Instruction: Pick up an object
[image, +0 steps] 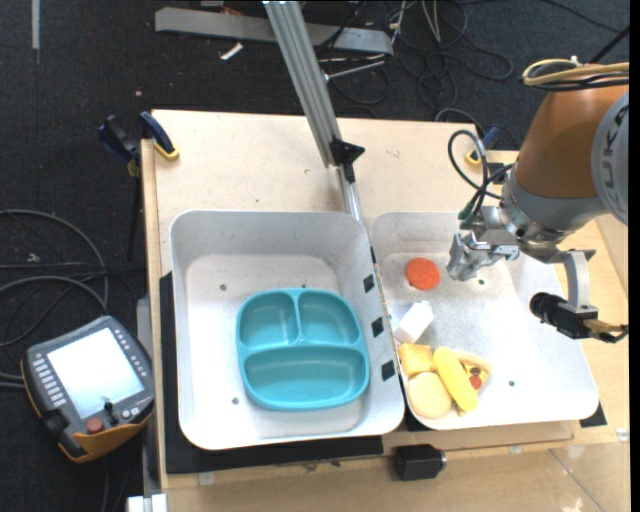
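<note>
In the right bin (545, 385) lie a round red-orange object (423, 273), a small white block (414, 321), and at the near edge a cluster of yellow and pale food-like pieces (443, 380). My gripper (463, 264) hangs over the right bin's far part, just right of the red-orange object and slightly above the floor. Nothing shows between its fingertips. The fingers point down and left, and their gap is too small to read from here.
The left bin (200, 250) holds a teal divided tray (300, 348). A slanted metal pole (315, 90) crosses above the divider between the bins. A teach pendant (85, 385) lies off the bench at the left. Blue-yellow clamps (140, 135) grip the bench's far left corner.
</note>
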